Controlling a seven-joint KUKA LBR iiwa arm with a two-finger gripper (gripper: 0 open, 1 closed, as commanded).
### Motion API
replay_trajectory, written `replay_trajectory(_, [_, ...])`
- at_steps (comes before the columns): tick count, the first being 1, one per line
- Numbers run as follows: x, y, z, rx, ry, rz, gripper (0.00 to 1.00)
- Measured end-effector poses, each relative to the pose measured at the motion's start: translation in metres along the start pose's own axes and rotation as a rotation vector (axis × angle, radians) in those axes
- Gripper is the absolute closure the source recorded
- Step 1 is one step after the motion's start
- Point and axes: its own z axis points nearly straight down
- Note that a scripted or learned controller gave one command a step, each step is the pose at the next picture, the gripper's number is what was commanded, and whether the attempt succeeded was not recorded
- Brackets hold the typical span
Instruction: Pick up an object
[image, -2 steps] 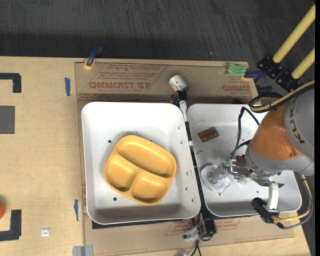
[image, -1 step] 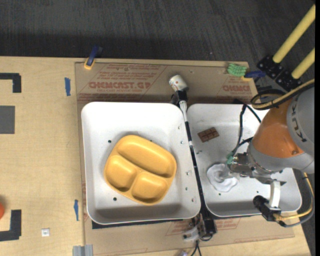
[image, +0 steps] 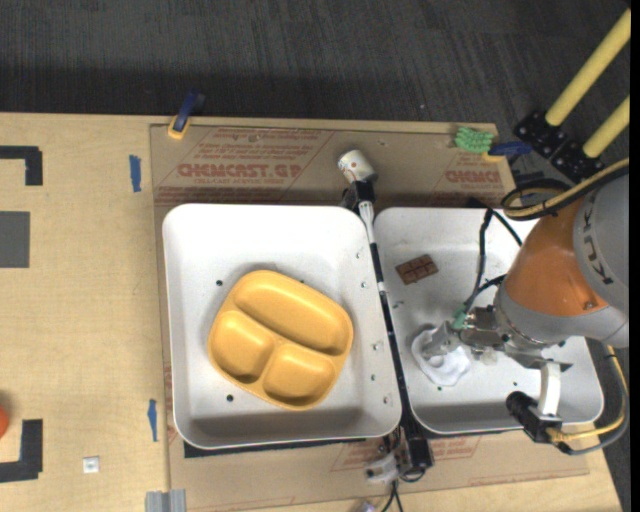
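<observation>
Small pale translucent crumpled plastic object (image: 440, 357) lies in the right shallow white bin (image: 570, 400), left-centre of its floor, directly under and touching the tip of the two-finger gripper (image: 455, 340). To do the grasp well: centre over the pale lump, close fully, lift straight up. Finger state cannot be told. Small brown rectangular block (image: 416, 268) sits apart, further back. Yellow three-compartment plastic tray (image: 280, 338) fills the left white bin (image: 190, 300).

A yellow divided tray (image: 281, 338) is taking up most of the left bin (image: 190, 300), leaving only strips along its walls. In the right bin (image: 440, 235), a brown piece (image: 416, 268) is lying near the back, with bare floor lying around it.
</observation>
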Motion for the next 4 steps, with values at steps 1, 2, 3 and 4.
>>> replay_trajectory(1, [0.004, 0.036, 0.009, 0.002, -0.001, -0.05, 0.0])
replay_trajectory(2, [0.007, 0.042, 0.01, 0.001, -0.002, -0.111, 0.0])
replay_trajectory(3, [-0.001, 0.009, 0.01, 0.003, 0.0, -0.202, 0.0])
replay_trajectory(4, [-0.002, -0.011, 0.01, 0.002, 0.0, -0.124, 0.0])
